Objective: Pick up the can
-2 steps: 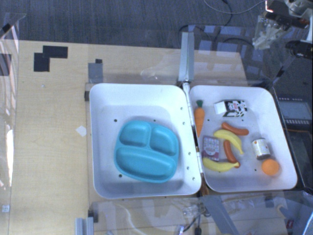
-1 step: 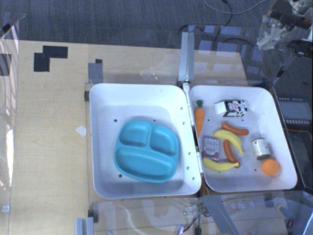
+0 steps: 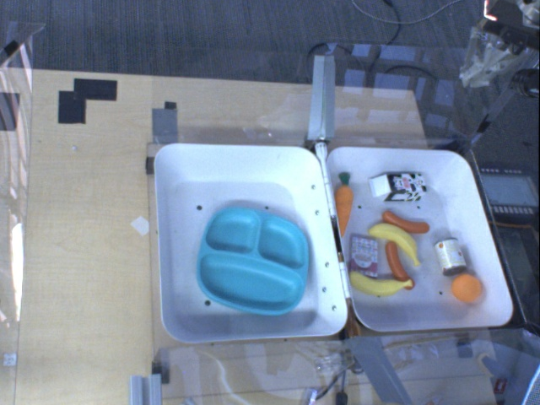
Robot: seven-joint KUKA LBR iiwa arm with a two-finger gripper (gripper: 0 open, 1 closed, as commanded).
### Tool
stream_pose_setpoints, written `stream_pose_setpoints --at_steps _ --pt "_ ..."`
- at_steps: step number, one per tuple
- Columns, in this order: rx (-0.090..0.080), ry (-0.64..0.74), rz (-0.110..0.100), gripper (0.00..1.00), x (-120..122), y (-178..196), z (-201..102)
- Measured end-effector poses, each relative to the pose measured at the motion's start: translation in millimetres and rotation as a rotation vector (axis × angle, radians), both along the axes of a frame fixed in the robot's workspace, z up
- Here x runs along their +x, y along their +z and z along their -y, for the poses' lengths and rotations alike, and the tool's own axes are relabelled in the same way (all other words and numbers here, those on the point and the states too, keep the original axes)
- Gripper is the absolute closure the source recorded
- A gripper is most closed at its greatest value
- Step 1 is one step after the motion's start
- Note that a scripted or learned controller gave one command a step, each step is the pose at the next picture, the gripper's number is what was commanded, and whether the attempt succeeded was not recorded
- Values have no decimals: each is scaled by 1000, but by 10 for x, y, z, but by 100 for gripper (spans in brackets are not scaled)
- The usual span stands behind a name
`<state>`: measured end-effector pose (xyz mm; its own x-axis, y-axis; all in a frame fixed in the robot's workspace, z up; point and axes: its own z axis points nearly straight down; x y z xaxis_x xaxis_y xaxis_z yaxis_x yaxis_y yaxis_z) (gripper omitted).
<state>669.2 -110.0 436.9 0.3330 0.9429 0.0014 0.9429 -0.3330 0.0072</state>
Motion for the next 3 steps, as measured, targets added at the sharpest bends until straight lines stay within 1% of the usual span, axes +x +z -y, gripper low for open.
stream_pose_setpoints --at_steps 1,2,3 --pt "0 -7 -2 100 0 -5 -224" --pt "1 -182 -1 100 1 -3 35" --pt "3 -350 -1 100 1 -2 111"
